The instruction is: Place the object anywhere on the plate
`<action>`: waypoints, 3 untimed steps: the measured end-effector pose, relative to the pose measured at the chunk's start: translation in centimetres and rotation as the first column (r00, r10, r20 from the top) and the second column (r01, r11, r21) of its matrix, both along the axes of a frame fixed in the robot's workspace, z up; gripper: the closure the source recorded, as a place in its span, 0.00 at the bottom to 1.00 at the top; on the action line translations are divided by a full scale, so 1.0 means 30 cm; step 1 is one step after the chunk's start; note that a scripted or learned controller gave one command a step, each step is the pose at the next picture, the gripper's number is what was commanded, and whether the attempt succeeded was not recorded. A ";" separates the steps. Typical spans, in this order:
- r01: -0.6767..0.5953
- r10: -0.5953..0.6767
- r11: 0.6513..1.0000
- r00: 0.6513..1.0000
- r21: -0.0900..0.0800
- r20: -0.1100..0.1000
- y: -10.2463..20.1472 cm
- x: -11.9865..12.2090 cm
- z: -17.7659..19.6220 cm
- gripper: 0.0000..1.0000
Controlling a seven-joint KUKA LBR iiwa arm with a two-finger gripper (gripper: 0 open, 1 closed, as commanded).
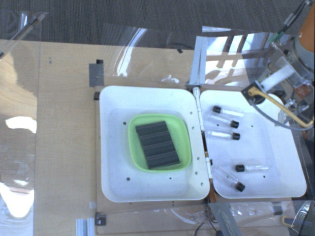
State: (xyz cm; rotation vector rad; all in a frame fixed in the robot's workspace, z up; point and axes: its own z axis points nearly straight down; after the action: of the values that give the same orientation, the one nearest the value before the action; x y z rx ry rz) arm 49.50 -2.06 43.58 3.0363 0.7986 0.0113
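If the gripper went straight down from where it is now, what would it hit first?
Probably the bare floor of the right-hand shallow white bin, near its far right corner; the gripper hangs beside the clear black-capped tubes, though depth is unclear.

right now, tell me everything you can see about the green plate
The green plate is a lime-coloured, square dish with rounded corners and a raised rim, plastic by its look. It sits flat in the middle of the left white bin. A dark grey ribbed rectangular block lies on it, turned slightly askew.
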 end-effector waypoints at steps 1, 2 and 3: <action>0.082 -0.082 0.997 0.997 -0.001 0.001 -0.242 -0.024 0.001 0.00; 0.251 -0.251 0.968 0.968 0.002 0.001 -0.131 0.011 0.001 0.00; 0.305 -0.305 0.952 0.952 0.004 0.003 0.098 0.085 0.002 0.00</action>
State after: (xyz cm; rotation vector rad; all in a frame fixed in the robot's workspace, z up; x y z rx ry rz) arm 52.06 0.87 43.62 3.1242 0.3204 0.0180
